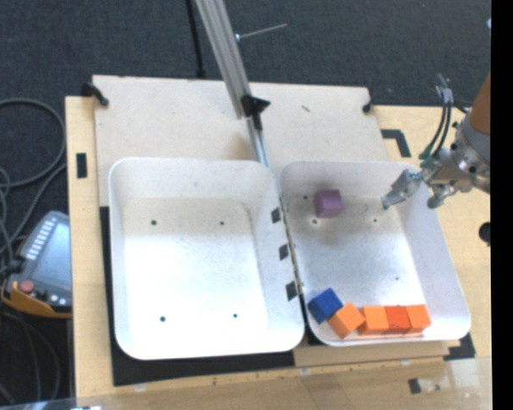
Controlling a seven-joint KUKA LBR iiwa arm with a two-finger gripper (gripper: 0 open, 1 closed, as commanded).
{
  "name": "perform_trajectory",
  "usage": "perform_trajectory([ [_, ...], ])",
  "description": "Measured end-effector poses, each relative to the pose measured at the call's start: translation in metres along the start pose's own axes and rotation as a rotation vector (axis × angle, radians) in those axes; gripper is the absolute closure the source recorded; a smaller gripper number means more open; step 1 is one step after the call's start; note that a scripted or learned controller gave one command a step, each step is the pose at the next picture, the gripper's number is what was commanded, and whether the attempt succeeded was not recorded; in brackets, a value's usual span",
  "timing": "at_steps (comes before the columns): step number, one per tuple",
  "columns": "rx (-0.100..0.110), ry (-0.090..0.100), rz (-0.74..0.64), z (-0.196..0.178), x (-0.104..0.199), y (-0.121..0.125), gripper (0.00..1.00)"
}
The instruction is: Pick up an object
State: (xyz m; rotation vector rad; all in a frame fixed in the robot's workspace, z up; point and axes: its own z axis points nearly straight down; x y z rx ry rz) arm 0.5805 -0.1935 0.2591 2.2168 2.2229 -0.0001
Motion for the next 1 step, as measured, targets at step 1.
perform_trajectory([
  [1, 0.004, 0.003, -0.003, 0.0888, 0.0464, 0.0756, 0.00],
])
